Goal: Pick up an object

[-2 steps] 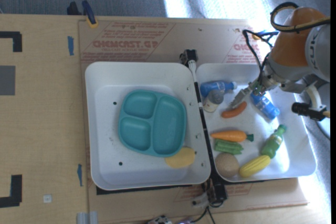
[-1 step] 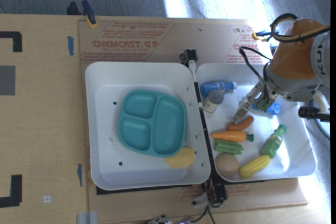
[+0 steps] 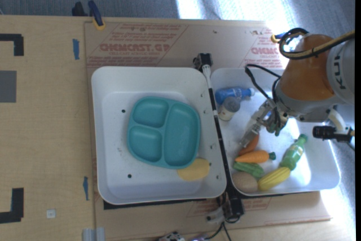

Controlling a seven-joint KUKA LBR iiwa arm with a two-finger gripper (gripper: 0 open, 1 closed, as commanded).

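The grey arm with its orange band reaches in from the right, and its hand (image 3: 255, 128) hangs low over the right white bin (image 3: 324, 175), slanting down toward the left. Whether that hand is clenched or released, I cannot tell from here. Just below its tip lies the orange plastic carrot (image 3: 252, 157), long axis running left to right, green stub at its right end. Beside it, a green plastic bottle (image 3: 294, 153) leans from near-left to far-right, and a yellow toy corn cob (image 3: 274, 178) lies at much the same tilt by the bin's near wall. A blue bottle (image 3: 233, 93) lies at the far left corner. Over in the left white bin (image 3: 107, 121), a teal divided tray (image 3: 164, 131) sits with a yellow lemon-like piece (image 3: 193, 170) touching its near edge. Pale wooden counter (image 3: 42, 121) underneath, bright glare at right.
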